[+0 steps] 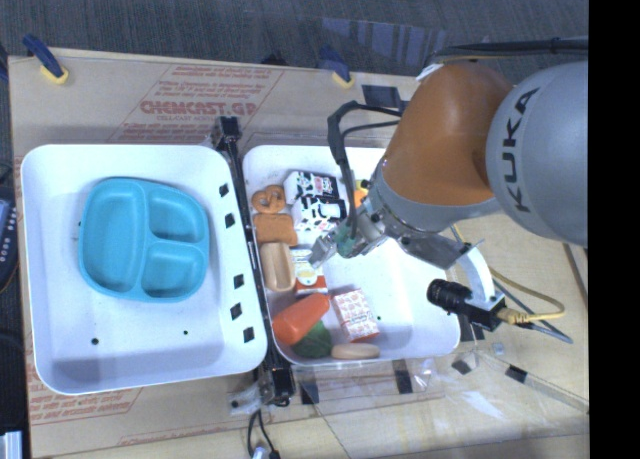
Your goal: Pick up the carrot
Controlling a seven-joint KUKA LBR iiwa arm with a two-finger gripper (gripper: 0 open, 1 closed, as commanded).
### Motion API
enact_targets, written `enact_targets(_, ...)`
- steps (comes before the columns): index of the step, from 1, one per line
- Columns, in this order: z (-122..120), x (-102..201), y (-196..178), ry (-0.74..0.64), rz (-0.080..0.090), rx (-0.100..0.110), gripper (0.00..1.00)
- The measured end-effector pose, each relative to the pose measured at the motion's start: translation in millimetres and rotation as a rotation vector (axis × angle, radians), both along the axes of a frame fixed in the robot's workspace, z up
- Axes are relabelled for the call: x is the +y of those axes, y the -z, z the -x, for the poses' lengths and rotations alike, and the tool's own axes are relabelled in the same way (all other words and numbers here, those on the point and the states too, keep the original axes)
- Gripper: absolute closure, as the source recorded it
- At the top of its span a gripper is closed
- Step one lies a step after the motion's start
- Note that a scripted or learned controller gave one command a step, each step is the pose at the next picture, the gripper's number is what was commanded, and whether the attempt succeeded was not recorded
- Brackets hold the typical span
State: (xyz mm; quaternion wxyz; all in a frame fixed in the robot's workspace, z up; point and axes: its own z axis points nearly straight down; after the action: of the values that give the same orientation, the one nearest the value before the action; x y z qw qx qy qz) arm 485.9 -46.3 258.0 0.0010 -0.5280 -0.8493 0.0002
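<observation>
The carrot [300, 318] lies in the right bin [425, 342], near that bin's front left corner, its orange body slanted and its green top [314, 343] pointing toward the front wall. Just right of the carrot sits a small red-and-white packet [355, 314], and in front of that packet, against the bin's front wall, a pale sausage-shaped piece [355, 351]. Behind the carrot, along the bin's left wall, come a hot dog in a bun [276, 267] and then a pretzel [267, 200]. A black-and-white carton [316, 197] rests behind and to the right of the carrot. The gripper [335, 244] hangs above the bin behind the carrot, apart from it; whether its fingers are spread or closed cannot be told. Well left of the carrot, the left bin [60, 347] holds a blue divided plate [145, 238].
</observation>
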Motion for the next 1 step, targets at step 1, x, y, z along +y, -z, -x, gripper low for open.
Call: enact_targets(1,9.0,-97.2,-0.5,-0.145,0.005,-0.004,1.00)
